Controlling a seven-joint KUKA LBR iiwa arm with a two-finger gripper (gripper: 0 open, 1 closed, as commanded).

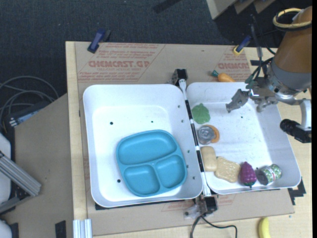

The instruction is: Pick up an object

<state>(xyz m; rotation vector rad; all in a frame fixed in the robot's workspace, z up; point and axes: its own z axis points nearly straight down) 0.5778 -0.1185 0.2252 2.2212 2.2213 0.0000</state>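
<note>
My gripper (247,103) hangs over the back part of the right bin (277,143), its two fingers spread open with nothing between them. Along that bin's left side lie a green leafy piece (201,114), a small tin can (207,133) and a pale bread roll (208,157). At its front edge sit a tan cracker-like piece (228,169), a purple fruit (247,173) and a small green-and-white can (270,173). The gripper stands apart from all of them, to the right of the green piece.
The left bin (99,108) holds a blue divided plate (151,161). An orange carrot (225,77) lies on the board behind the right bin. A yellow object (263,227) lies at the bench's front. Cables sit at the far left.
</note>
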